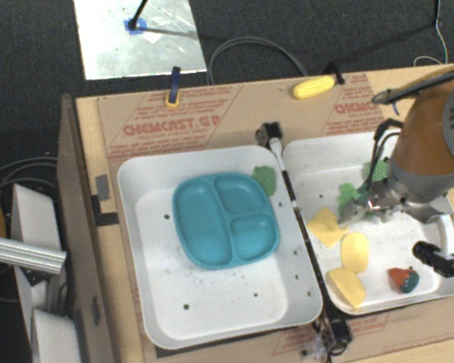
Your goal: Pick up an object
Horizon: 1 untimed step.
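My gripper is low over the middle of the right bin, on the grey arm with the orange band that comes in from the right. A green leafy toy lies right against its tip, and I cannot see whether it sits between the fingers. Another bit of green shows just behind the wrist. Several other things lie in this bin: a pale yellow wedge, a round yellow piece, a yellow block and a small red and teal toy.
The left bin bears a blue divided plate, with a green toy at the plate's far right corner. A black divider runs between the bins. A yellow object lies on the cardboard behind them.
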{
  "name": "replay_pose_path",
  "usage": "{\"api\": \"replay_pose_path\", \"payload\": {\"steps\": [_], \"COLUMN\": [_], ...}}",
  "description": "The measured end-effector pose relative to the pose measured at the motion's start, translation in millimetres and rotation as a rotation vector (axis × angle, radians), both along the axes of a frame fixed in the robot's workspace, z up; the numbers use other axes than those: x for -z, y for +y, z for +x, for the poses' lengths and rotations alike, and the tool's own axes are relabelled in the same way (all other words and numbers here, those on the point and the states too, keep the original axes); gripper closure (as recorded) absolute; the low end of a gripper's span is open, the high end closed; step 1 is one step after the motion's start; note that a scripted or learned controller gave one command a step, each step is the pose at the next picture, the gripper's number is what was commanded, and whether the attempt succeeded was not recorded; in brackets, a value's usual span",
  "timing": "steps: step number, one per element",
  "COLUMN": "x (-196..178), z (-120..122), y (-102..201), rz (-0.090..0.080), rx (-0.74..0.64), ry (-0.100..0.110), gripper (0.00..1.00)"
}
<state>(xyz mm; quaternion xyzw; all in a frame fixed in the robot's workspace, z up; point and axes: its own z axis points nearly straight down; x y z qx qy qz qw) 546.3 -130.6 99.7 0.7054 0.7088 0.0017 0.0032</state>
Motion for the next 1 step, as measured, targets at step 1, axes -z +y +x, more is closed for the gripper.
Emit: {"api": "replay_pose_path", "payload": {"steps": [1], "x": [2.0], "z": [43.5], "y": [-31.1], "rz": [-0.001], "rx": [0.001], "ry": [0.001], "gripper": [0.0]}}
